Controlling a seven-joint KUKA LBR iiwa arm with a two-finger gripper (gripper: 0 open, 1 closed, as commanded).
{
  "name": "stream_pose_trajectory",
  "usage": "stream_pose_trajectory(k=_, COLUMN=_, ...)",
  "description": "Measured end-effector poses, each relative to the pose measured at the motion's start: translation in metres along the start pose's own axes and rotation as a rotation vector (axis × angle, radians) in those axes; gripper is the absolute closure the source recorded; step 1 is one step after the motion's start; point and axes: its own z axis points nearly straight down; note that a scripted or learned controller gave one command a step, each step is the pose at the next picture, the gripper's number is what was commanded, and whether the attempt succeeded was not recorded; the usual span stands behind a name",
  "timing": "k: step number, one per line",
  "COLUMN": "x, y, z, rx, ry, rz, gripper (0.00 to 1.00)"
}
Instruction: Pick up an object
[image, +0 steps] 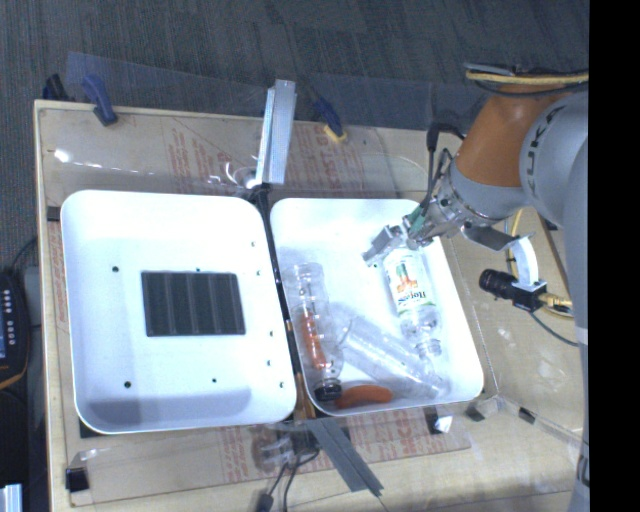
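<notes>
Gripper over right white bin; jaw state not discernible.
It hovers at the top of the clear plastic labelled bottle.

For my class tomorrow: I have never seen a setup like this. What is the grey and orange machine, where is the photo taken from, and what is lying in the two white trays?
The grey and orange machine is a robot arm reaching in from the right. The single camera sits above the bench, looking down at a slant. The arm's end effector is low over the right bin, at the top of a clear bottle with a white and orange label. Whether it grips that bottle cannot be told. The same bin holds more clear plastic bottles, one with an orange strip inside, and an orange object near the front wall. The left bin shows a dark ribbed rectangle on its floor.
</notes>
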Motion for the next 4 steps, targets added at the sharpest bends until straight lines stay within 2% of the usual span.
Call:
stream_pose_trajectory(k=1, x=0.005, y=-0.01, z=-0.008, rx=0.003, ry=0.003, rz=-0.037, gripper=0.0)
stream_pose_trajectory(k=2, x=0.006, y=-0.012, z=0.009, rx=0.002, ry=0.002, rz=-0.13, gripper=0.0)
stream_pose_trajectory(k=3, x=0.006, y=-0.014, z=0.042, rx=0.003, ry=0.002, rz=-0.113, gripper=0.0)
stream_pose_trajectory(k=4, x=0.019, y=0.044, z=0.0, rx=0.0, ry=0.0, rz=-0.21, gripper=0.0)
